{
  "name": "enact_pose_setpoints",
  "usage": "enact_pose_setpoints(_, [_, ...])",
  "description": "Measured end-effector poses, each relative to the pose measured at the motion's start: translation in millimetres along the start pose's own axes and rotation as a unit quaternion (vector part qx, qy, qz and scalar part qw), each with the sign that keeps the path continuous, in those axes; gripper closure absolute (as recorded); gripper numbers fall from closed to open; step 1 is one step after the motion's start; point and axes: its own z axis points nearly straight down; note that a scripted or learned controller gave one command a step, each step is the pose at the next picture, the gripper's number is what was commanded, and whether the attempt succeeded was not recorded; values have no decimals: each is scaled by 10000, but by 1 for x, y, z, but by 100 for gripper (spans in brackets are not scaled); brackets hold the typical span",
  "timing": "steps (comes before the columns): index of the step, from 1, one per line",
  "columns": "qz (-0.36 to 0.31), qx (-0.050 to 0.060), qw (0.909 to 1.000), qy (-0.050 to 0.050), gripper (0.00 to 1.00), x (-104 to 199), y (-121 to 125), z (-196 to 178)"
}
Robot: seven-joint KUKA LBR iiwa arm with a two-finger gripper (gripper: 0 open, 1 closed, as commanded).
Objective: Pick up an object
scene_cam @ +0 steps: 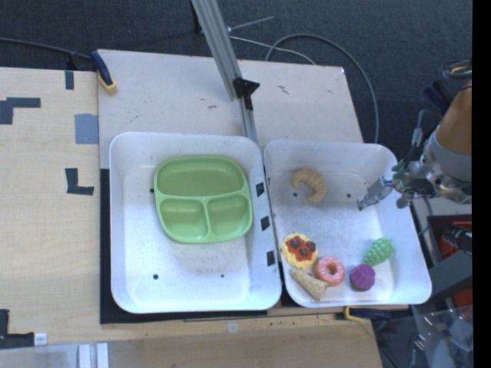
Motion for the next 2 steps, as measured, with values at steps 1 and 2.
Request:
enact_pose_setpoints(1, [1,1,10000,1,0,0,0,0])
enact_pose_setpoints(2, [6,29,10000,4,0,0,-10,59])
